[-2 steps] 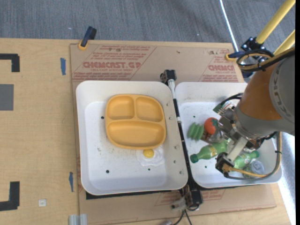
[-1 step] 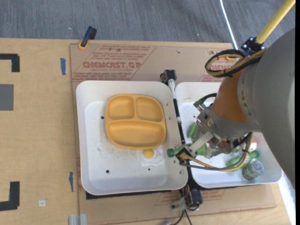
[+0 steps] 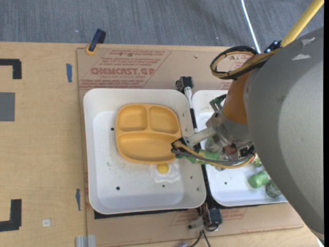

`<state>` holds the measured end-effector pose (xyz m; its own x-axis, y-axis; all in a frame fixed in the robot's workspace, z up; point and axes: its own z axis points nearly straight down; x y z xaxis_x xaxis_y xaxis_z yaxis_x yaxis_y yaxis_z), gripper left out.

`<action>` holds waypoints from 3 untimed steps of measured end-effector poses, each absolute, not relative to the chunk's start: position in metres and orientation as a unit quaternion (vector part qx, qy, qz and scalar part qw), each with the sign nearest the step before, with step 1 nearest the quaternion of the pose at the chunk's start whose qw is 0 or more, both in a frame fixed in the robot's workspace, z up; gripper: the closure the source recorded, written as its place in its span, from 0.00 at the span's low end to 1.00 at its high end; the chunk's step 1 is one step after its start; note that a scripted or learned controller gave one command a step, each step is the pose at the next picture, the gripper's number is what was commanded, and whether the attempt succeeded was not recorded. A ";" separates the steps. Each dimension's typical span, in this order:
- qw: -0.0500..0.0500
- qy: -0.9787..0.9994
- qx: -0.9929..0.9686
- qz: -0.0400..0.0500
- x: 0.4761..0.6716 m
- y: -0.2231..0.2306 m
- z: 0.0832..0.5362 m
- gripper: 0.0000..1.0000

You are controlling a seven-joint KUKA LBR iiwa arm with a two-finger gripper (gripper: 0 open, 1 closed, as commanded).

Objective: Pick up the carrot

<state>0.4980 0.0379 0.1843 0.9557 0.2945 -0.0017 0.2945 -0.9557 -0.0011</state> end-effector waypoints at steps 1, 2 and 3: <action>0.000 -0.103 -0.995 0.001 0.479 0.010 0.226 1.00; 0.002 -0.100 -0.995 0.002 0.479 -0.052 0.184 1.00; 0.000 -0.118 -0.993 0.000 0.480 -0.061 0.251 1.00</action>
